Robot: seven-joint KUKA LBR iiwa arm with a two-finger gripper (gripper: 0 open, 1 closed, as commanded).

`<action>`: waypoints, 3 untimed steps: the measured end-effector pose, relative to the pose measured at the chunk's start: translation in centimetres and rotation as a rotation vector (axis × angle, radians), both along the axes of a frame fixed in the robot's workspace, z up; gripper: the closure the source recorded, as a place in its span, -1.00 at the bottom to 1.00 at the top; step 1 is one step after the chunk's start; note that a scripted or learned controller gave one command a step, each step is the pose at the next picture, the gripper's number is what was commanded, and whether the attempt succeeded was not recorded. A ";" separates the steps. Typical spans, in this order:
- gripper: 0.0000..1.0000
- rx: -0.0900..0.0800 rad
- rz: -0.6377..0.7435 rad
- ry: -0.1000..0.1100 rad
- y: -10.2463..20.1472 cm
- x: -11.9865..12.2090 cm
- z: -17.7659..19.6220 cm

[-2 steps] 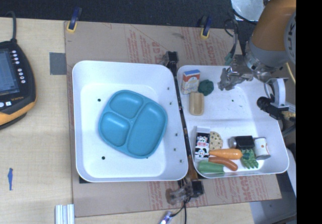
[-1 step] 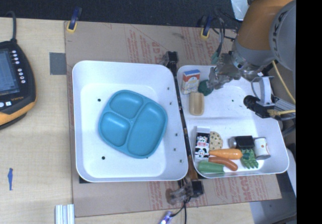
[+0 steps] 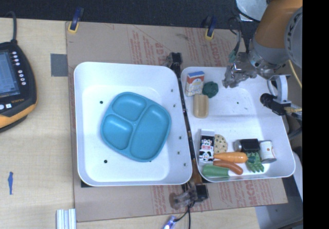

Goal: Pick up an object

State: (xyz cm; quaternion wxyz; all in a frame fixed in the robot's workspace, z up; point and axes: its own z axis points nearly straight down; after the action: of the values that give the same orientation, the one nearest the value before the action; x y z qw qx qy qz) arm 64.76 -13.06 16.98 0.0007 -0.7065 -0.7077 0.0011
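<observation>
Presently we list two white bins: the left bin [image 3: 82, 120] carries a blue divided plate [image 3: 135, 126] at its centre. In the right bin [image 3: 280, 125], toward twelve o'clock, a small carton [image 3: 195, 83], a dark green lump [image 3: 210, 89] and a tan cylinder [image 3: 200, 105] sit together; toward six o'clock lie a milk box [image 3: 206, 148], a cookie [image 3: 220, 143], a carrot [image 3: 230, 157], a green vegetable [image 3: 216, 171], a black block [image 3: 249, 145] and a small can [image 3: 266, 151]. The gripper [image 3: 234, 77] hangs at the bin's one o'clock corner, nothing between its tips; whether they stand apart or together we cannot tell.
</observation>
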 end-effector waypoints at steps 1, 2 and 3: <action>1.00 0.001 0.003 -0.001 3.1 0.7 3.4; 1.00 0.000 0.001 0.002 -0.2 -0.6 0.0; 1.00 0.001 0.002 -0.001 3.4 0.9 3.8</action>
State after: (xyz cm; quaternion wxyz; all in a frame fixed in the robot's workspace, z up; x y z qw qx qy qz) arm 65.65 -9.63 20.76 0.0009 -0.7057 -0.7085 0.0004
